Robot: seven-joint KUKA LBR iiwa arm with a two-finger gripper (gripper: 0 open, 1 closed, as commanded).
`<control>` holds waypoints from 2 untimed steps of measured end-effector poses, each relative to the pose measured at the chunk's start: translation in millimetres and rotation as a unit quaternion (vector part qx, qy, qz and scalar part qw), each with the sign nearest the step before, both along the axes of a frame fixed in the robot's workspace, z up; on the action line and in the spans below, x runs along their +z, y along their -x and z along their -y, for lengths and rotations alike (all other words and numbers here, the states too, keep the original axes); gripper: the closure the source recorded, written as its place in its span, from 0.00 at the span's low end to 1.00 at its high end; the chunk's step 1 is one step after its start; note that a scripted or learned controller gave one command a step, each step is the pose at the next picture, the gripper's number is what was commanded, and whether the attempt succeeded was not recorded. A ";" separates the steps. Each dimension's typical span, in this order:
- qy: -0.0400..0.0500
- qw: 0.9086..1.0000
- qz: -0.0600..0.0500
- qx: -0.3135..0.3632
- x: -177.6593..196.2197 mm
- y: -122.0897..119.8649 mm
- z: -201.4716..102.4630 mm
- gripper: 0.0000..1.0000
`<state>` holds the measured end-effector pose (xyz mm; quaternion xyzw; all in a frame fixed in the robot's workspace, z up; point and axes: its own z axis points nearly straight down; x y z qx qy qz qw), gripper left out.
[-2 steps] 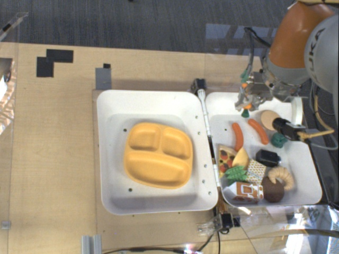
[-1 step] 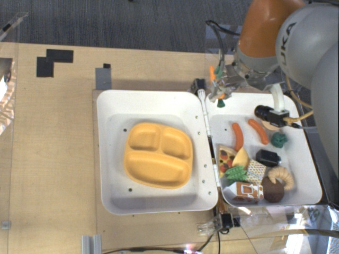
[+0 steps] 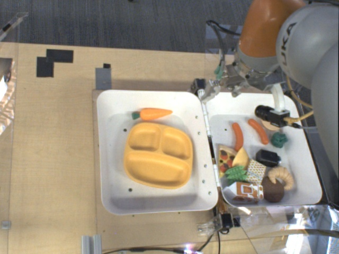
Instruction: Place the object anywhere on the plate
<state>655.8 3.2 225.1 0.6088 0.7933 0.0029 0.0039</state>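
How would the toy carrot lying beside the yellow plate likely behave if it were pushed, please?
The carrot looks round and tapered, so it would probably roll in a curve. It looks like smooth plastic, likely light and stiff. It lies close to the plate, whose rim may stop it.

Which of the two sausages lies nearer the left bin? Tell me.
The more upright sausage, beside the bins' shared wall. The other sausage slants farther right, near the teal piece.

My arm is a bulky rounded shell in smooth light grey, with dark "KUKA" lettering partly readable on its curve. Above the wrist I see a glossy orange band. Black cables loop beside it, and the metal wrist fittings below look silver with small green details.
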 end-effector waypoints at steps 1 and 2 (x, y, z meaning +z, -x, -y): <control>0.002 0.995 -0.002 0.098 -39.6 -11.9 53.3 0.00; 0.001 0.995 -0.001 0.099 -38.5 -12.5 51.6 0.00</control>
